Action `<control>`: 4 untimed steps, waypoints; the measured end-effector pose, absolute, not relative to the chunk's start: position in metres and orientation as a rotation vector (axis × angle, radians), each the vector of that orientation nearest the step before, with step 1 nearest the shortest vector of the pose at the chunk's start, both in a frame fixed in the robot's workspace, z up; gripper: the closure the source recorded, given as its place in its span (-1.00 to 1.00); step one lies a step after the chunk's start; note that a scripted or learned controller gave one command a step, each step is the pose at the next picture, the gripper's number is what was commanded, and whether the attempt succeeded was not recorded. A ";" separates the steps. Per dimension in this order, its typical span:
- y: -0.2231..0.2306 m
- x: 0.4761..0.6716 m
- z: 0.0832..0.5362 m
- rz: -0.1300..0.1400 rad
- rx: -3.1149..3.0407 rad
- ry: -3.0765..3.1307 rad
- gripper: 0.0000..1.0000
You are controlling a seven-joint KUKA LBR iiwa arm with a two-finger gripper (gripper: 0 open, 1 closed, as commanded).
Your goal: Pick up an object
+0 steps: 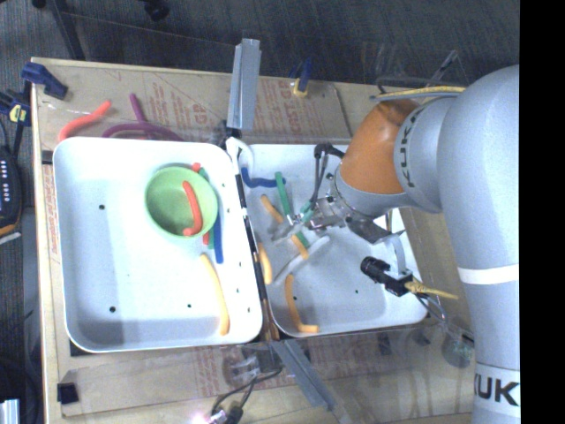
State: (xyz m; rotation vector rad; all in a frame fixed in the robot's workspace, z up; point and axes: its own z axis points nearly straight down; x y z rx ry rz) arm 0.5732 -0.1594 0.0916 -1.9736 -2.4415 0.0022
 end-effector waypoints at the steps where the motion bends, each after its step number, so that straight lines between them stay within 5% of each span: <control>1: -0.160 0.574 0.102 0.006 -1.968 -2.447 1.00; 2: -0.133 0.581 0.199 0.001 -1.805 -2.570 1.00; 3: -0.134 0.580 0.199 0.001 -1.806 -2.570 -1.00; 4: -0.137 0.572 0.092 0.001 -1.639 -2.680 -1.00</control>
